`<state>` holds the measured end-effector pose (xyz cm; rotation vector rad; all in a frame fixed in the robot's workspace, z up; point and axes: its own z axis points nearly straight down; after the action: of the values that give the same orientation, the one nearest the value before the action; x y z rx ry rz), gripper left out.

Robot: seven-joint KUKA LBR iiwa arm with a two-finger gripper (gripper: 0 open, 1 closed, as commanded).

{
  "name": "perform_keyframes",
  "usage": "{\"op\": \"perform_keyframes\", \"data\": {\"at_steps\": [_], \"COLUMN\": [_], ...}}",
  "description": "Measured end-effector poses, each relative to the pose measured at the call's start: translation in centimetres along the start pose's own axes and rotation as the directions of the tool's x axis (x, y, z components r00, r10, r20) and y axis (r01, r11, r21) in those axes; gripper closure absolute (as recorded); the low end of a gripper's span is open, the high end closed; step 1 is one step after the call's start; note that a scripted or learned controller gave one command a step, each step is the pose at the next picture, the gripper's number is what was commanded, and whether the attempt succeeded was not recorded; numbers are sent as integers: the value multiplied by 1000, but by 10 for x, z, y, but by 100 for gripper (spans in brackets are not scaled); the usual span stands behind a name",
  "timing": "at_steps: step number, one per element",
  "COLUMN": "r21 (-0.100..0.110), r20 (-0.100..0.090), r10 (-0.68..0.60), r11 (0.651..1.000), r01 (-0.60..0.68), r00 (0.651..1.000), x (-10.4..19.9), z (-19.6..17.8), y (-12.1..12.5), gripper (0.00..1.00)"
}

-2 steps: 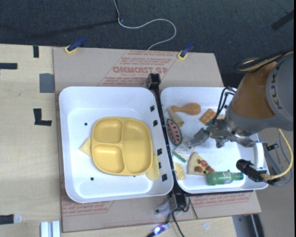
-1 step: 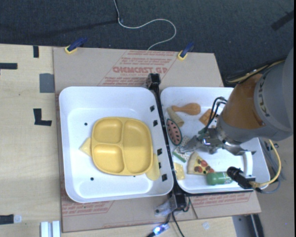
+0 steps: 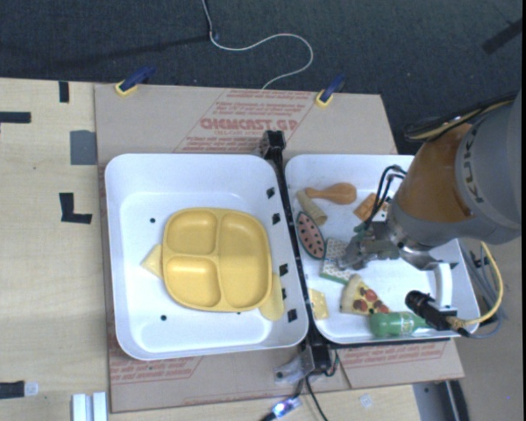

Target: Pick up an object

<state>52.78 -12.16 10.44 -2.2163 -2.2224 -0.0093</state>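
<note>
Right bin (image 3: 438, 336): the claw (image 3: 358, 254) is down low near the bin's middle, just left of centre, arm (image 3: 460, 178) coming in from the right edge. Dark fingers blur together from this angle, so cannot tell how wide the claw is or whether anything sits between them. Its tip is over or touching a small grey-green speckled piece (image 3: 334, 261) lying toward the bin's left wall; contact not clear.

Other stuff in the right bin: a tan drumstick-shaped toy (image 3: 331, 193) near the back edge, an orange bit (image 3: 366, 206) just right of it and partly under the arm, a watermelon-like slice (image 3: 312, 235) along the left wall, a pizza slice toy (image 3: 360, 296) toward the front, just below the claw, a green bottle-like toy (image 3: 394, 324) at the front edge, a small yellow wedge (image 3: 318, 303) at the front-left corner. A black cylinder (image 3: 428, 310) hangs off the arm over the front-right part.

Left bin (image 3: 127, 191): a yellow divided plate (image 3: 217, 258) in the middle, with a yellow flat piece poking out from under it on the left and at the front-right.

Both bins sit on a cardboard sheet (image 3: 245, 121) on the bench.
</note>
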Motion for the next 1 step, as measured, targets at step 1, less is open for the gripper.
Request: {"op": "perform_keyframes", "data": {"at_steps": [1], "r21": [0], "r20": [6], "r10": [0], "r11": [1000], "r01": [0], "r00": [1000], "x": [11], "z": [-49], "y": [0], "gripper": [100]}}
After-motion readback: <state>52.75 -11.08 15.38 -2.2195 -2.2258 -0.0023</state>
